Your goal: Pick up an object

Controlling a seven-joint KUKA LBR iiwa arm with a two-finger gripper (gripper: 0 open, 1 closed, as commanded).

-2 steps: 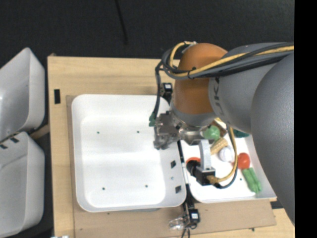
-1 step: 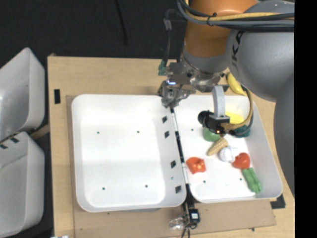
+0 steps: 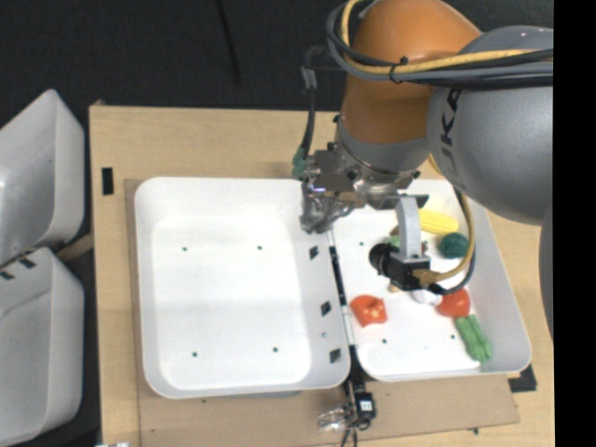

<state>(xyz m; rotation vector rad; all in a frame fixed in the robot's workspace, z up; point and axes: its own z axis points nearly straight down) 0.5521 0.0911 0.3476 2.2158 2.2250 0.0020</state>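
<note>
My gripper [image 3: 315, 216] hangs below the orange-banded wrist, over the upper part of the divider between the two bins. Nothing shows between its tips. In the right bin [image 3: 410, 359] lie an orange-red block [image 3: 369, 310], a red piece [image 3: 454, 303], a green elongated piece [image 3: 476, 338], a yellow piece [image 3: 438, 222] and a dark green ball [image 3: 453, 244]. All of these lie to the right of and below the gripper, apart from it. The arm hides the upper part of the right bin.
The left bin [image 3: 223, 287] is a shallow white tray with a few small dark dots on its floor. A black-marked ridge [image 3: 337, 287] separates the bins. White housings [image 3: 37, 250] stand beyond the bench's left edge.
</note>
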